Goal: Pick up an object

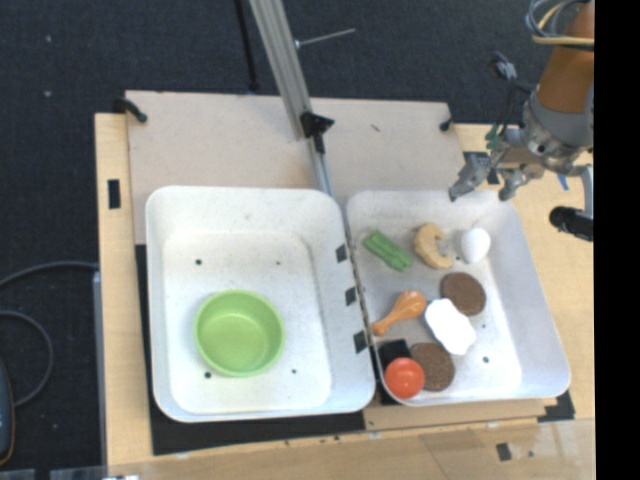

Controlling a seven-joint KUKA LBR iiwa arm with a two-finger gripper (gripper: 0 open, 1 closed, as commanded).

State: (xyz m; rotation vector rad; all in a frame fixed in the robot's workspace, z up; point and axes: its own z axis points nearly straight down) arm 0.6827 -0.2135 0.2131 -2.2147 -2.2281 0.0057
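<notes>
My gripper hangs over the far right corner of the right bin, its two fingers spread apart with nothing between them. Just in front of it lie a white egg-like ball and a tan ring-shaped piece. Further forward sit a green bar, a brown disc, a white lump, an orange drumstick shape, a second brown disc, a black block and a red ball.
The left bin holds a green bowl. A slanted metal pole stands behind the bins, its foot near their shared wall. The wooden bench lies bare behind the bins.
</notes>
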